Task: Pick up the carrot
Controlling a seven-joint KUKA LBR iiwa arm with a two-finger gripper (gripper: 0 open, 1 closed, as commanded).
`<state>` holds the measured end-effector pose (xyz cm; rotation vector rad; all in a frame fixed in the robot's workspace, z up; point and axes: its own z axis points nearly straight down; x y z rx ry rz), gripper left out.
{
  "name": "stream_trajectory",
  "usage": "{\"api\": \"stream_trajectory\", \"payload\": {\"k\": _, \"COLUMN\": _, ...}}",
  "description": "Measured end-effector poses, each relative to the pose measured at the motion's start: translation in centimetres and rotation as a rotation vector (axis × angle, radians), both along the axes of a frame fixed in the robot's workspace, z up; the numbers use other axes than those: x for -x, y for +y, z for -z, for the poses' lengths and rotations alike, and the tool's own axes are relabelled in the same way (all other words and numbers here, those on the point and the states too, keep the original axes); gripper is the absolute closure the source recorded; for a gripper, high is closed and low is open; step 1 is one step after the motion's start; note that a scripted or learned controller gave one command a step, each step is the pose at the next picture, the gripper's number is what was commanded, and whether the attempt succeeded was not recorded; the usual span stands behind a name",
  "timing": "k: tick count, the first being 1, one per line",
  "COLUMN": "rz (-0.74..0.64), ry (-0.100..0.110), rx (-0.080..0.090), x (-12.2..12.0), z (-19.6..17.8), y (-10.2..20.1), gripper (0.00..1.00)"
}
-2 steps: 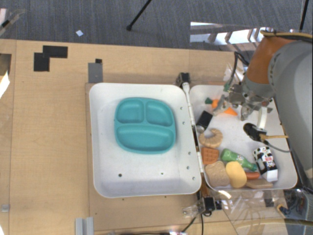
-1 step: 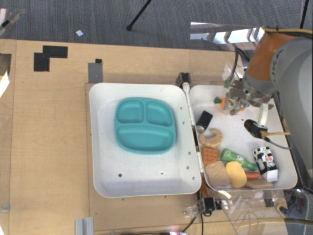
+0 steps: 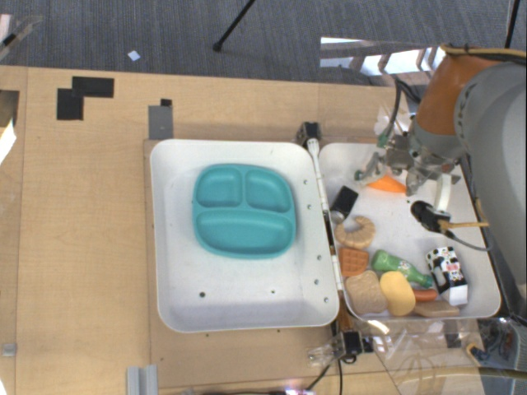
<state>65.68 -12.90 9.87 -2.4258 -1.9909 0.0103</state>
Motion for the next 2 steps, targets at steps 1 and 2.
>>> {"api": "stream_trajectory", "payload": {"k": 1, "rz": 0.246, "ry": -0.011, "rx": 0.0, "x": 1.4, "z": 1.3, "y": -3.8, "gripper": 0.0}}
{"api": "stream_trajectory", "payload": {"k": 2, "rz": 0.321, "ry": 0.001, "rx": -0.01, "x": 1.2, "z": 1.3, "y": -6.1, "gripper": 0.0}}
